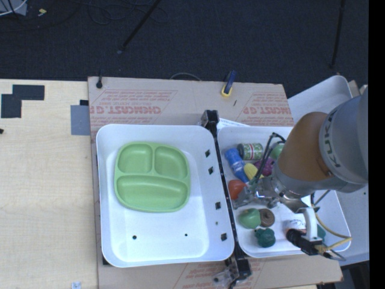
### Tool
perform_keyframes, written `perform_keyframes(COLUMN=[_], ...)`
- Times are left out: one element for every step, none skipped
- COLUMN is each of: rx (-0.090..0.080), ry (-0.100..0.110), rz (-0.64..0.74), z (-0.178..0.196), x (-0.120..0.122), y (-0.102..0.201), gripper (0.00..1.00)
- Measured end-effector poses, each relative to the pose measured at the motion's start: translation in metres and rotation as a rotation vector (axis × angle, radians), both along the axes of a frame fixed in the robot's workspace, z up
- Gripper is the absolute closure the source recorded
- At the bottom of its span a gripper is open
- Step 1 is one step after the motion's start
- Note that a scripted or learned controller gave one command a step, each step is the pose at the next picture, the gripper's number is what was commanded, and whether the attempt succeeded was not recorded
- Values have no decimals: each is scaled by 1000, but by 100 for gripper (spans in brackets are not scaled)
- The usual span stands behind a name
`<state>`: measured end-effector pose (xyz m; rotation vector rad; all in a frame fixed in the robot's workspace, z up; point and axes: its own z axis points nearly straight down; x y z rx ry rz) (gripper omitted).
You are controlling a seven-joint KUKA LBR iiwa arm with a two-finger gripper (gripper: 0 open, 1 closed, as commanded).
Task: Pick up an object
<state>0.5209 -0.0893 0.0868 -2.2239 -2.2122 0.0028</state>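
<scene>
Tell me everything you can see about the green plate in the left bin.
The green plate is pale green, looks like smooth plastic and has rounded corners. Ridges divide it into three compartments: two smaller ones at the far side and one long one at the near side. It lies flat, right side up, on the floor of the left bin, in its far half. Nothing lies on it.

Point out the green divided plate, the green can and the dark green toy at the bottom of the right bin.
green divided plate point(151, 177): camera view, ridge between its compartments.
green can point(250, 150): camera view, middle of its side.
dark green toy point(264, 238): camera view, middle of its top.
</scene>
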Motion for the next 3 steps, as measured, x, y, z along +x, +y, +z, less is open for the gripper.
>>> perform_keyframes(rx=[0,-2,-2], ry=[1,-5,-8], rz=[-10,-2,6], z=[10,56,116], x=[0,4,-2], y=[-2,-10,-12], gripper=[100,100,100])
